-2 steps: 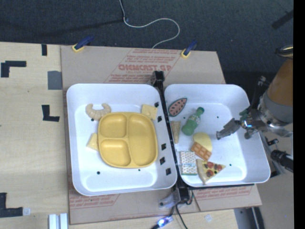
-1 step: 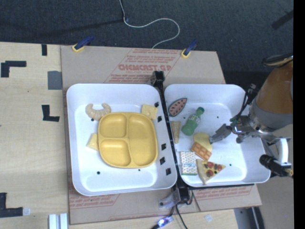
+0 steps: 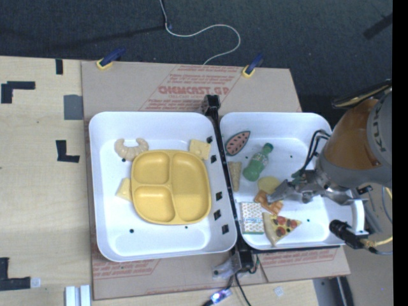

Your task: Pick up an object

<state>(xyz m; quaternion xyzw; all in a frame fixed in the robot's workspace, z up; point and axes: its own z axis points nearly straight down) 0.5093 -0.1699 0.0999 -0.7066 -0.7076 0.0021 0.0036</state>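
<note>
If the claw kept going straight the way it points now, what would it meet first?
The claw points left and slightly down in the right bin. Most likely it would first meet the orange-red toy piece at its tip, though height above it is unclear.

A brown cardboard sheet with red print (image 3: 191, 88) lies on the pale wooden surface (image 3: 35, 190) under the bins, pinned at its far edge by two blue-and-yellow clamps (image 3: 109, 58). A thin white cable (image 3: 204, 34) loops over dark carpet (image 3: 76, 11) beyond.
</note>
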